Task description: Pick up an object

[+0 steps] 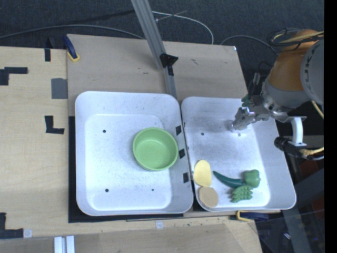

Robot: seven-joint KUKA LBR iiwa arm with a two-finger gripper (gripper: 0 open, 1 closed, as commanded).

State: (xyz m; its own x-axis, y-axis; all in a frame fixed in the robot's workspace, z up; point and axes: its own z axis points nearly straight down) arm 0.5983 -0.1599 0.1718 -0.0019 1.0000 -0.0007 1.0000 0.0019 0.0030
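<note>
My gripper (239,124) hangs over the upper right part of the right bin (210,115), its fingertips close to the bin floor with nothing seen between them. Near that bin's front lie a yellow oval piece (202,173), a tan round piece (208,196), a dark green pepper-like piece (227,179), a green rounded piece (251,177) and a green bumpy piece (241,194). All of these sit well below the gripper in the view, apart from it. A green bowl (155,149) rests in the left bin (95,109).
A grey metal pole (150,28) slants from the top down to the seam between the bins. Cables (195,22) run across the dark floor behind the bench. A blue and yellow clip (70,47) sits at the bench's back left corner.
</note>
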